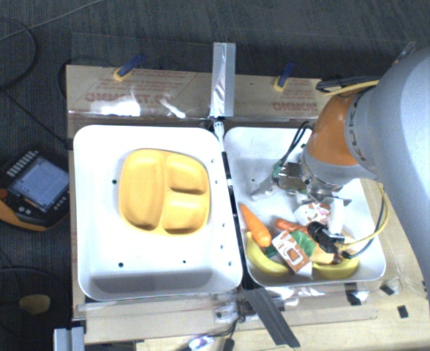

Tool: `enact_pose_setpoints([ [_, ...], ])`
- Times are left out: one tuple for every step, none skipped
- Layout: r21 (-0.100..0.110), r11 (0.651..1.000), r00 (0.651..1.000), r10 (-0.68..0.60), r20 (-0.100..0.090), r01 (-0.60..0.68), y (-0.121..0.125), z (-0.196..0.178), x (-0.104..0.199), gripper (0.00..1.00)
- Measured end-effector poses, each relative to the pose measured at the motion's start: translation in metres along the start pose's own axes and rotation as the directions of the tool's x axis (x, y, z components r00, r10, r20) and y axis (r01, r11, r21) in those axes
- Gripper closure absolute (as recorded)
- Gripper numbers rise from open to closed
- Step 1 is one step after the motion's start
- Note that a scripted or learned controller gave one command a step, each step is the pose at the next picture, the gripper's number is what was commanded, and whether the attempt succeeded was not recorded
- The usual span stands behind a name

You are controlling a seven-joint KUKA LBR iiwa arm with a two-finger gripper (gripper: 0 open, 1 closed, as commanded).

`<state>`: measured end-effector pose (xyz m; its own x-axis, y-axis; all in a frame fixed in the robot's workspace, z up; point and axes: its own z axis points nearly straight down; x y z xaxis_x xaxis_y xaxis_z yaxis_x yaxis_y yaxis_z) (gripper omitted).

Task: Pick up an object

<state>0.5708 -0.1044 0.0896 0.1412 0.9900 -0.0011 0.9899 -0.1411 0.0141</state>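
Pincer (319, 212) low in right bin (253, 146), fingers' state unclear among cluttered toys (292, 251)

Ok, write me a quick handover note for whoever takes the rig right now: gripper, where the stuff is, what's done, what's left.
Gripper: low in the right bin, over the pile; whether it grips anything cannot be told.
Things: carrot, banana and a small carton lie at the right bin's near end. A yellow tray sits in the left bin.
Done: arm has reached in over the pile.
Left: confirm a grasp and lift one object clear.
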Motion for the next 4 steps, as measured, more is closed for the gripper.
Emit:
enact_pose_setpoints([
  [0.0, 1.0, 1.0, 0.0, 0.0, 0.0, 0.0, 0.0, 0.0, 0.0],
  [0.002, 0.998, 0.998, -0.066, -0.001, 0.066, -0.075, -0.002, -0.022, 0.0],
  [0.017, 0.995, 0.995, 0.099, 0.0, -0.099, -0.085, -0.032, -0.021, 0.0],
  [0.006, 0.996, 0.996, -0.089, -0.001, 0.089, 0.0, 0.0, 0.005, 0.0],
])
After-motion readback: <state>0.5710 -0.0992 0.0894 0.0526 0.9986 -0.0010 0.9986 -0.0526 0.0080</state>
